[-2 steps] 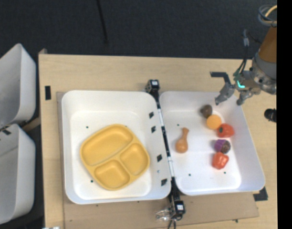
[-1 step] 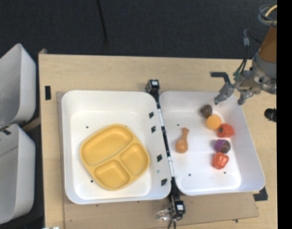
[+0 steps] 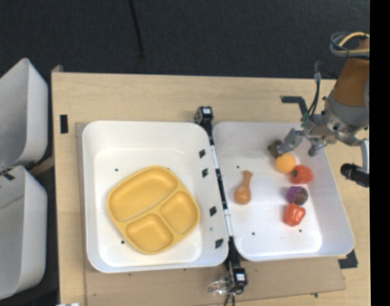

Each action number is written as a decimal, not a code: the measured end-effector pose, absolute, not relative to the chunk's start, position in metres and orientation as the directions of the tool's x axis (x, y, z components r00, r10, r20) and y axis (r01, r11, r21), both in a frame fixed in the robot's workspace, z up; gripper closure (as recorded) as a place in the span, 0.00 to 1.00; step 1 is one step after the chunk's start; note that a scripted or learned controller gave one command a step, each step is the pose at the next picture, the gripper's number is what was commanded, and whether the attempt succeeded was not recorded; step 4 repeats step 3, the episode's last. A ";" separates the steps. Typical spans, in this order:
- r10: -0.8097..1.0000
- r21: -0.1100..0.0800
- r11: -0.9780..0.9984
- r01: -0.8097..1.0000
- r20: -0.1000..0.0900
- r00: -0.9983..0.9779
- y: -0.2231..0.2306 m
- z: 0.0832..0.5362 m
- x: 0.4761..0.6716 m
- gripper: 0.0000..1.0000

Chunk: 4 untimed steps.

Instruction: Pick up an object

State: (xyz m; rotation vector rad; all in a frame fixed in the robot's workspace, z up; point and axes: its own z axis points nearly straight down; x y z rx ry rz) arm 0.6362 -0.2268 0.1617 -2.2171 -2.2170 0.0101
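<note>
1. Camera view: the gripper (image 3: 303, 141) hangs over the right bin's (image 3: 265, 244) far right corner, fingers spread apart, holding nothing.
2. The orange ball (image 3: 285, 164) lies just toward the bin's near edge, tomato (image 3: 301, 174) touching it.

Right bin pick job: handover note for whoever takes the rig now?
Gripper: fingers spread, holding nothing, low over the far right part of the right bin, beside a small brown item.
Right bin contents: orange ball, tomato-like red piece, purple piece, red pepper, tan drumstick-shaped toy nearer the divider.
Left bin: yellow divided plate.
Done: nothing lifted.
Left: close on one object and raise it; the brown item or orange ball look nearest.
</note>
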 end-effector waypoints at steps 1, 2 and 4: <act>1.000 -0.009 0.003 1.000 0.000 -0.003 -0.224 0.096 0.639 0.00; 1.000 -0.004 0.002 1.000 -0.002 -0.002 -0.225 0.098 0.639 0.00; 1.000 -0.007 0.006 1.000 -0.003 -0.006 -0.226 0.105 0.639 1.00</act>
